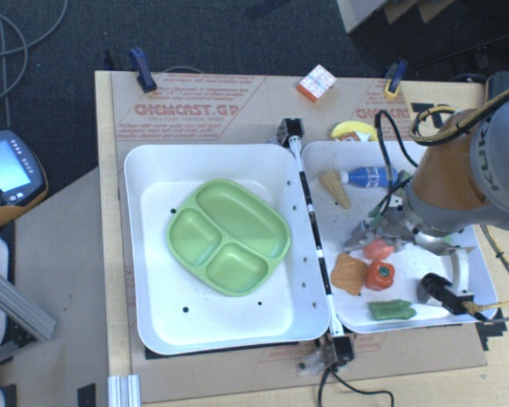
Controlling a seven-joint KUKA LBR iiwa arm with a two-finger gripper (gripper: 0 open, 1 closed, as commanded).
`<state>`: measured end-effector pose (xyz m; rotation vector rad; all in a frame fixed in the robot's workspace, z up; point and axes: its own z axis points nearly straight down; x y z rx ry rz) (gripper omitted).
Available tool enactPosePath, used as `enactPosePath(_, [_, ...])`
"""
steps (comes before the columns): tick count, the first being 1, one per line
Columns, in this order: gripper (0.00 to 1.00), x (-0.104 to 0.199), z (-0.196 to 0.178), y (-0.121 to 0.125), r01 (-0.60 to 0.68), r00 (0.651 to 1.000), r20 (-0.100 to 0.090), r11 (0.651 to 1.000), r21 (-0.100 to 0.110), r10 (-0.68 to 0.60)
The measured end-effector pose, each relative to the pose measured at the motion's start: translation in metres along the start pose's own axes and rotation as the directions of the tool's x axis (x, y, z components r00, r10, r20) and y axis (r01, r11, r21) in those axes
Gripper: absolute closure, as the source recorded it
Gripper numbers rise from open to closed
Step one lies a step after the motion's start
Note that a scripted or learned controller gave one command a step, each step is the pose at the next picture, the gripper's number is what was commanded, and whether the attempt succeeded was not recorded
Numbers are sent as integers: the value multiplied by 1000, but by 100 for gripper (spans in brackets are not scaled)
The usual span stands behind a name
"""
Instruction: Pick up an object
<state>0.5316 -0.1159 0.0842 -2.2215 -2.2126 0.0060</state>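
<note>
The right bin holds several small things. A tan cone and a blue bottle lie at its far side. A brown-orange piece, a red tomato-like toy and a green piece lie near its front. My gripper is low in the middle of this bin, right above a pinkish-red thing that it partly hides. Whether anything is held cannot be made out.
The left bin holds a green divided plate. An orange-and-white cube and a yellow thing lie on the bench behind the bins. Blue clamps stand at the bench's far edge.
</note>
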Motion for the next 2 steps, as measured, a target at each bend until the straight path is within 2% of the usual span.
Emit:
enactPosePath(1, [100, 1, -12, 5, 3, 1000, 3, 1000, -11, -3])
enactPosePath(2, [100, 70, -107, 28, 13, 1000, 0, 1000, -19, -13])
